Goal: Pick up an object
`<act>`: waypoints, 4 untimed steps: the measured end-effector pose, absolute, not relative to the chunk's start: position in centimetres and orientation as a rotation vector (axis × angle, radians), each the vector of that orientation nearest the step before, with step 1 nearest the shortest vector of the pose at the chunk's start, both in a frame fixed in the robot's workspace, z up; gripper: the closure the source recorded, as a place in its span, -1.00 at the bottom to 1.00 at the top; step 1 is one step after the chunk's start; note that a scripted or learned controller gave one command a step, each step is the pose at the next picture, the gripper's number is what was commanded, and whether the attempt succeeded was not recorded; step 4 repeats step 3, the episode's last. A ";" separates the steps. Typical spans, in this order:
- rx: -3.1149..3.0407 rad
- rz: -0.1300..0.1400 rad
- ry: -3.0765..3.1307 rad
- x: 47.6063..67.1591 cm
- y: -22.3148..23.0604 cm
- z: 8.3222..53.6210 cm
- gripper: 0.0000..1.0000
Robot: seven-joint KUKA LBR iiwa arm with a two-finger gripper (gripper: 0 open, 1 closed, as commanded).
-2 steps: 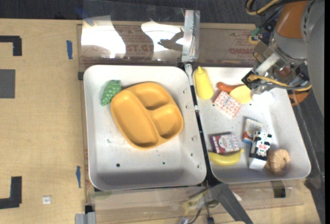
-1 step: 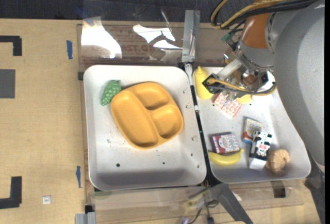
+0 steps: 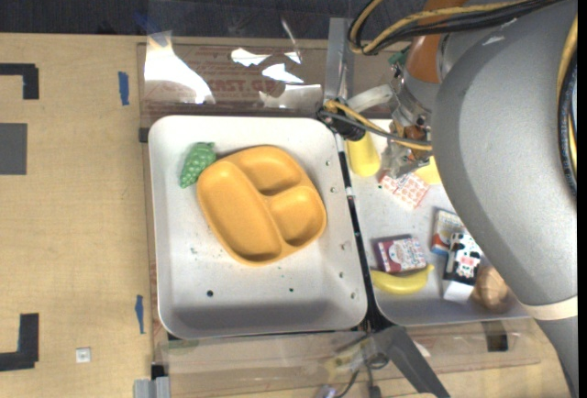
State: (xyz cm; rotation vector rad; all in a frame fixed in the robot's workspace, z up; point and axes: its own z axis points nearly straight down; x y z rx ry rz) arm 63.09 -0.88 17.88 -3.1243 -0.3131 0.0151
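Arm (image 3: 514,139): fills the right side, bent down over the right bin (image 3: 417,309), likely reaching for something there.
Left bin (image 3: 174,295): well left of the pincer, bearing the plate and grapes.
Plate (image 3: 261,202): orange, 3 sections, across the divider from the pincer.
Pincer (image 3: 401,149): low at the right bin's far end; whether it is apart or together, I cannot tell.
Yellow object (image 3: 364,158): just left of the pincer, the nearest candidate.
Banana (image 3: 401,281): nearer the front, beside a small box (image 3: 399,252).
Grapes (image 3: 194,163): green, touching the plate's far-left edge.
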 end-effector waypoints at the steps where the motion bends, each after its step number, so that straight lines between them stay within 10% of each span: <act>1: -3.124 0.009 -0.315 60.2 1.1 21.8 1.00; 2: -3.126 0.007 -0.315 65.8 0.7 26.9 1.00; 3: -3.117 0.024 -0.382 57.4 -4.1 21.1 1.00; 4: -3.117 0.024 -0.382 57.4 -4.1 21.1 1.00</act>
